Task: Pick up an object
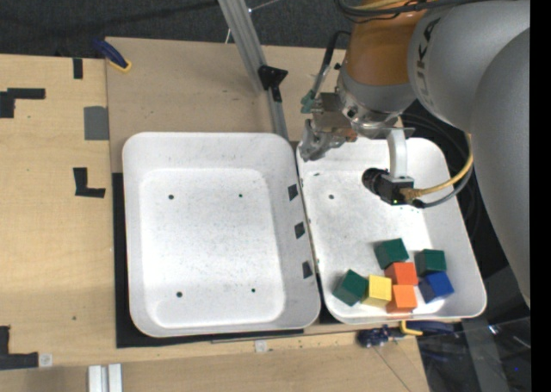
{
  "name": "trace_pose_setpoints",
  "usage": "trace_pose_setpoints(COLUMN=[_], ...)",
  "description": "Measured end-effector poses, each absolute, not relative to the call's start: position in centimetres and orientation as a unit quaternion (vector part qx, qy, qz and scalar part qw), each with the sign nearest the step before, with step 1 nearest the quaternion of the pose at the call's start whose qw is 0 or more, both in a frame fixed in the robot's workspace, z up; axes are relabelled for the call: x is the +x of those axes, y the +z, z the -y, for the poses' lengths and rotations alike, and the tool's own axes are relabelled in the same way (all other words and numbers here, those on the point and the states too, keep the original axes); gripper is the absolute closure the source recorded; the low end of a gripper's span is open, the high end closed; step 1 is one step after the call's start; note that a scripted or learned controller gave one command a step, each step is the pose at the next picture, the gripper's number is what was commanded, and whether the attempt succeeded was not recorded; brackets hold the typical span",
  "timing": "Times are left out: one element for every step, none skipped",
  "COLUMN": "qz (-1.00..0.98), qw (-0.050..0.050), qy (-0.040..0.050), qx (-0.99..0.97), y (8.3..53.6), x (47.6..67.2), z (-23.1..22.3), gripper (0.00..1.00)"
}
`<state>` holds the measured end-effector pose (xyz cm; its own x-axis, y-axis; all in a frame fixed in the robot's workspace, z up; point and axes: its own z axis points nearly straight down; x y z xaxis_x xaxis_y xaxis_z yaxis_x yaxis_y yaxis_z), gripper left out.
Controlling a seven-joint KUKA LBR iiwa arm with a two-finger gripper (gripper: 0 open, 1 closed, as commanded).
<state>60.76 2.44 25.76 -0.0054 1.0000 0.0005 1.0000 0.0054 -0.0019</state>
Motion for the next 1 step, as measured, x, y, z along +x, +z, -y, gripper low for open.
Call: trace_pose_setpoints(qz=[0.709], qw=[0.001], qy=[0.0013], qx=[-0.705], y=[24.13], x=[60.88], z=[-7.07], gripper=[1.0])
